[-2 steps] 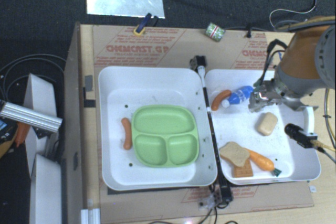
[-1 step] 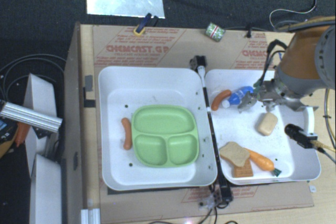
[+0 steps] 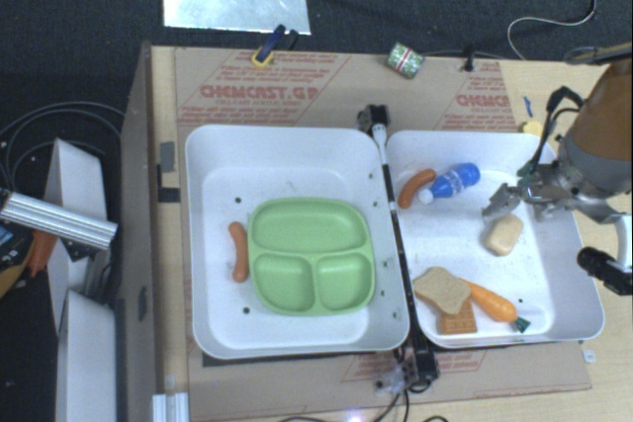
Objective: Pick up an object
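**Hand over right bin, above pale lump, nothing gripped**

Hand (image 3: 516, 196) sits in the right bin (image 3: 584, 311), arm reaching in from the right edge. Dark fingers look splayed, one tip (image 3: 495, 206) pointing left toward the bin's middle; nothing is between them, so I read it as released and carrying nothing. Confidence moderate, since the wrist hides part of it.

Nearest candidate: pale rounded lump (image 3: 503, 234), potato or bread roll, just below the fingertips. Touching or merely close, can't tell. Likely the target because it lies clear of its neighbours, with room for both fingers either side.

Other right-bin items:
- small bottle with blue cap end (image 3: 450, 182) lying on its side, touching an orange sausage (image 3: 415, 187) near the divider. Crowded, poor grasp.
- bread slice (image 3: 442, 290), cracker (image 3: 457, 320) and carrot (image 3: 492, 301) clustered at the near edge, overlapping. Flat and stacked, also poor.

Left bin (image 3: 203, 212) holds a green compartment plate (image 3: 312, 254) and a second sausage (image 3: 238, 251) beside it, apart from it. Well away from the hand.

Worktop (image 3: 297, 84) carries both bins side by side.

Judgement: approach stage, grasp not yet made. Next move needs the fingers straddling the lump before closing; its rounded shape may squirt out sideways.
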Robot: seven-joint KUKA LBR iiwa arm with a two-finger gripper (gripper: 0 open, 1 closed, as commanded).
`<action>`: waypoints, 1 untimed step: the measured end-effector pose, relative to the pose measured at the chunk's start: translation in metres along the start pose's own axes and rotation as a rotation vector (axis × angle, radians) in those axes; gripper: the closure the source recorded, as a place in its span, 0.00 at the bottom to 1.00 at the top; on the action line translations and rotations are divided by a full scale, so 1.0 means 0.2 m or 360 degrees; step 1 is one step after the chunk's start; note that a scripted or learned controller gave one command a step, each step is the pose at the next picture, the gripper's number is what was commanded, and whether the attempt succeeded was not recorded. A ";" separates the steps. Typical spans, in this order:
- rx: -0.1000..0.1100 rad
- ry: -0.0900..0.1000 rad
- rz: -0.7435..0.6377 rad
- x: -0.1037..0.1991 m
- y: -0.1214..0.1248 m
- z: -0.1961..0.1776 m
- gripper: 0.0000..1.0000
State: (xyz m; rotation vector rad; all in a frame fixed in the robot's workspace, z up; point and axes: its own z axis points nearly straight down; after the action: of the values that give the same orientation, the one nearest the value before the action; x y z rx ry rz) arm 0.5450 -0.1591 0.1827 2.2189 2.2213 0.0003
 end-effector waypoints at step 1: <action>-0.0001 0.0000 0.0000 -0.16 0.06 0.49 0.00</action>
State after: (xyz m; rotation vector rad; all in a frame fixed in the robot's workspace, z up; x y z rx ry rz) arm 0.5567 -0.1917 0.0844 2.2188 2.2209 0.0011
